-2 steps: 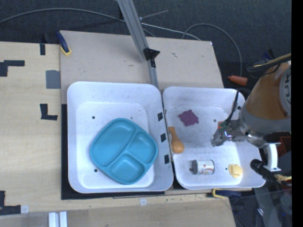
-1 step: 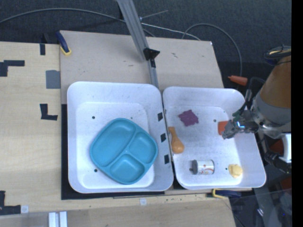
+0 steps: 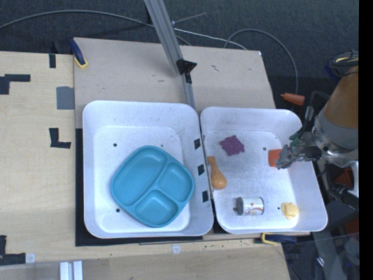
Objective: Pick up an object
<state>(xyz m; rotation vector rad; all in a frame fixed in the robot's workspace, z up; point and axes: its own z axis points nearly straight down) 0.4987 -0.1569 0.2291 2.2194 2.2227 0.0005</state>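
The right bin (image 3: 303, 182) holds a purple lumpy object (image 3: 232, 144), an orange pear-shaped object (image 3: 217, 175) by its left wall, a small silver can (image 3: 249, 205) lying on its side, a yellow object (image 3: 289, 210) near the front right corner and an orange-red block (image 3: 274, 157) at the right side. My gripper (image 3: 285, 158) hangs over the right side of this bin, right beside the orange-red block and partly covering it. Nothing shows between its fingers.
The left bin (image 3: 93, 174) holds a blue divided plate (image 3: 152, 185). A grey metal pole (image 3: 166, 28) slants in from the top toward the bins' shared wall. Cables lie on the dark floor behind the bench.
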